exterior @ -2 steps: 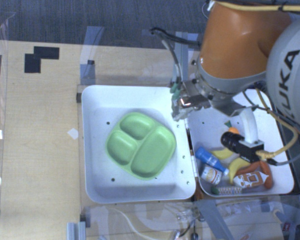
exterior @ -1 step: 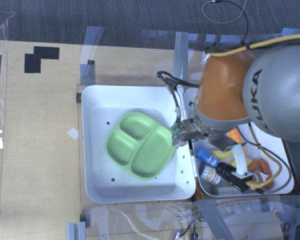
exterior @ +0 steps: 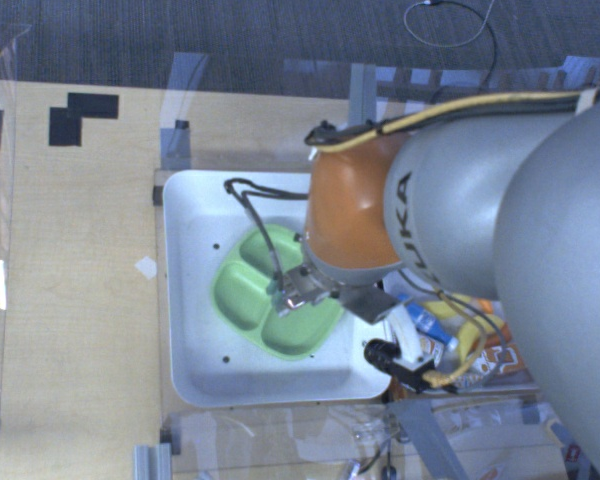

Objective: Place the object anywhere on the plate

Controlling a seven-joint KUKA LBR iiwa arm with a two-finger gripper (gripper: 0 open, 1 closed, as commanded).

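The arm enters from the right of the frame: smooth grey rounded housings with a glossy orange band above the wrist. A yellow cable and black cables run along it.

The claw hangs below the orange band, over the centre of the plate. It appears as a small metallic block; whether it is spread or pressed together cannot be told, and nothing can be seen pinched in it.

The plate is light green, smooth plastic, rounded in outline and divided into compartments by raised ridges. It lies flat in the left white bin, a shallow glossy tray with rounded corners, near the middle of the frame.

Objects lie in the lower centre-right of the frame, under the arm: blue, yellow and orange-printed items, mostly hidden. Which is the task object, and its long axis, cannot be told.

The tabletop is pale wood grain, with black square markers at upper left
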